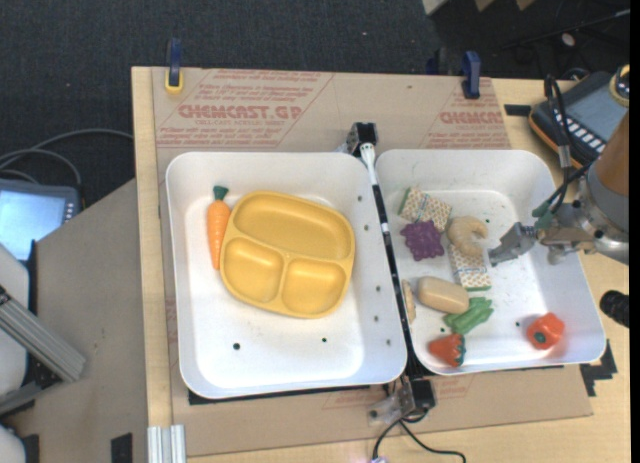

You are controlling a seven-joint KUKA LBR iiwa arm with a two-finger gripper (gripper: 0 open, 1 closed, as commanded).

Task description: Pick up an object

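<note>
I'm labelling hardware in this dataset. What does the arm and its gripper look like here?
The arm enters from the right as a rounded grey body. Its wrist is a darker grey block with small teal-green accents and dark cables looping above it. The gripper is slim, dull grey metal, reaching over the right bin.

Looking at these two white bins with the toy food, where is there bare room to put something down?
Left bin: bare floor along the near edge, below the yellow divided plate, and a strip above it. Right bin: a bare patch between the green pepper and the red tomato, under the gripper. Crowded: the right bin's left half, from purple grapes to strawberry.
</note>
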